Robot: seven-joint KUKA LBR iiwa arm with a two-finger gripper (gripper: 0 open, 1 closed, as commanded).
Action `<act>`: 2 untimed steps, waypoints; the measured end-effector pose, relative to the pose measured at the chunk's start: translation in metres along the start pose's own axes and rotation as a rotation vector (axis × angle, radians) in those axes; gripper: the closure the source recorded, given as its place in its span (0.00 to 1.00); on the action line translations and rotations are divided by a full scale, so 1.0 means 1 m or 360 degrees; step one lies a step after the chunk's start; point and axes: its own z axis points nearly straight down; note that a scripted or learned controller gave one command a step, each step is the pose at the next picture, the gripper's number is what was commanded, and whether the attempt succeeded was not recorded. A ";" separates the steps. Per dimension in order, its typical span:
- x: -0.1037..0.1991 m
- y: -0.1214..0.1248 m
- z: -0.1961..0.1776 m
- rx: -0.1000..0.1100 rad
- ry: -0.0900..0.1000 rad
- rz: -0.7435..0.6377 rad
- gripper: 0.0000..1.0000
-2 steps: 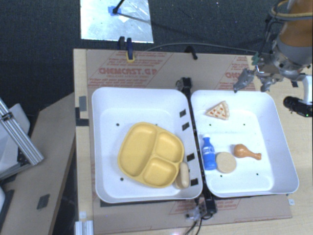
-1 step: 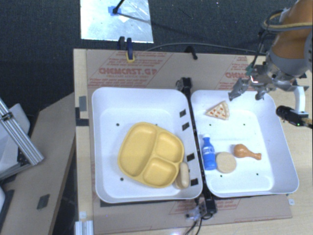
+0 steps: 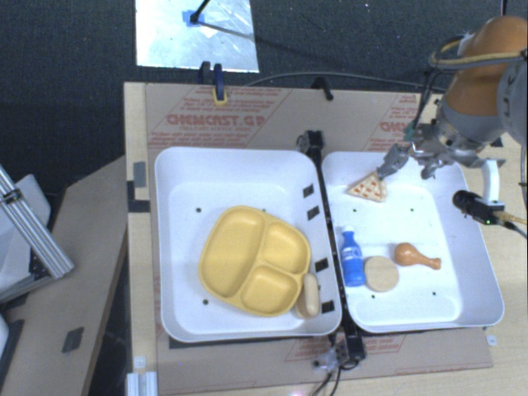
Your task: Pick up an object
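Two white bins (image 3: 247,167) are sitting on the worktop. I'm counting one yellow divided tray (image 3: 254,259), one bread roll (image 3: 309,295), one pizza slice (image 3: 368,189), one blue bottle (image 3: 351,257), one round cookie (image 3: 381,274) and one drumstick (image 3: 415,257).

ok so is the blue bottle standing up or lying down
Lying down. The blue bottle lies flat on the right bin's floor, its whole side showing, white cap toward the bin's far side, beside the round cookie.
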 end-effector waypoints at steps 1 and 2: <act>0.009 0.000 0.046 0.0002 0.0001 -0.0004 0.00; 0.008 0.002 0.032 -0.0010 -0.0002 -0.0006 1.00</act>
